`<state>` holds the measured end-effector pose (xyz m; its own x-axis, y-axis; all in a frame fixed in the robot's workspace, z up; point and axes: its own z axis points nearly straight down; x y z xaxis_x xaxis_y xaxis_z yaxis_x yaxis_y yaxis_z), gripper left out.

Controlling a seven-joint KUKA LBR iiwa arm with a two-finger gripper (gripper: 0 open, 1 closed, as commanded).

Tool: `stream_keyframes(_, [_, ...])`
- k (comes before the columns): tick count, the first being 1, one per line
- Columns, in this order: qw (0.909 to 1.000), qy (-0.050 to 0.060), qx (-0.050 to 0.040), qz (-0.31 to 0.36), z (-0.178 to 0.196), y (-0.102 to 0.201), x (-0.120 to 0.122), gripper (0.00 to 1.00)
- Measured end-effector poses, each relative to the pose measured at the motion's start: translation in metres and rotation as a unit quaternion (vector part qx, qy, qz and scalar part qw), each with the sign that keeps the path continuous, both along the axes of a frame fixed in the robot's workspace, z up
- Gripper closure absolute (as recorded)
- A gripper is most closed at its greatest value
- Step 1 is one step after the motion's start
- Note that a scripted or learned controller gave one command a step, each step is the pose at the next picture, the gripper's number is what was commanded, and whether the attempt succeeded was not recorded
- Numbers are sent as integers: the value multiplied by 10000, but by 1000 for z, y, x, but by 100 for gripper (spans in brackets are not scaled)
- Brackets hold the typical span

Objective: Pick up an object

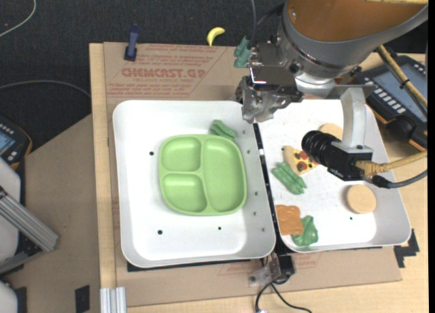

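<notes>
Holding a green tray point(202, 173), left bin point(132, 169), toy food point(289, 177) in right bin point(393, 220)

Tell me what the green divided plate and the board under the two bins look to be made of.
Green divided plate: likely moulded plastic, matte to satin; uniform pale green, rounded compartment edges, soft highlights.
Board under the bins: apparently corrugated cardboard, dull tan, with red printed lettering and a raw flat edge; the corrugation itself is too small to confirm.
</notes>
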<state>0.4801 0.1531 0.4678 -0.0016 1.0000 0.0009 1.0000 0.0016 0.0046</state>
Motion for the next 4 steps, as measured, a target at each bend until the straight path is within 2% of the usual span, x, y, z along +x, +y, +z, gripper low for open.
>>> stream_keyframes(1, [10000, 73, -22, -22, -95, -12, -2, 100])
stream_keyframes(2, [10000, 11, 9, 32, -77, 56, -1, 100])
stream_keyframes(3, [10000, -35, 15, 2, -6, 73, 58, 100])
stream_keyframes(4, [9999, 104, -36, -12, -144, 71, 17, 100])
